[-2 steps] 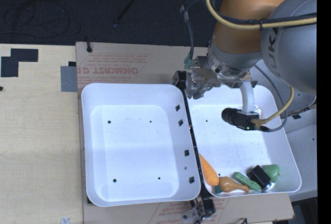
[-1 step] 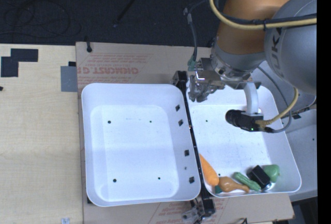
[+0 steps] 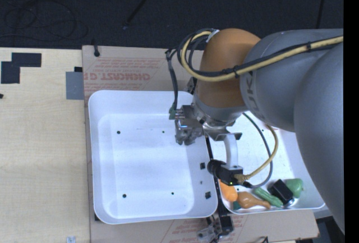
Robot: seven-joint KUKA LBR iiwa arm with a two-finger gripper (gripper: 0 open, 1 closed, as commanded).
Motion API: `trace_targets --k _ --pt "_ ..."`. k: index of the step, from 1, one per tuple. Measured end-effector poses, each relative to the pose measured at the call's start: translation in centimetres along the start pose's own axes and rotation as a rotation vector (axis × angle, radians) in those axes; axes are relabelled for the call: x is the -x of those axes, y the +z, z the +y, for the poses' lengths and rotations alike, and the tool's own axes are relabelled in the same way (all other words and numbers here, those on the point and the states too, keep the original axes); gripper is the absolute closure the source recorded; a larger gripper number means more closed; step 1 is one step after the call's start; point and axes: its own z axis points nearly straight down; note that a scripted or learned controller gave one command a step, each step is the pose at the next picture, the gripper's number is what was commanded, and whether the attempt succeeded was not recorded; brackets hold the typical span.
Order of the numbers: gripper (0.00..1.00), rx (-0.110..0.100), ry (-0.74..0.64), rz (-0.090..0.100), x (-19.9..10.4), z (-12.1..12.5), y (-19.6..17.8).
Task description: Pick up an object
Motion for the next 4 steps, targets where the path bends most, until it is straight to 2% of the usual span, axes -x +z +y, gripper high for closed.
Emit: trace_targets --k 1,2,3,4 --pt "1.00 0.016 0.003 0.000 -4.0 0.1 13.1" --pt "1.00 0.015 0.001 0.003 -6.8 -5.4 5.1" --pt "1.00 0.022 0.000 0.005 -10.6 -6.6 -5.4" --pt "1.00 0.014 0.001 0.000 -14.2 -5.2 -5.8"
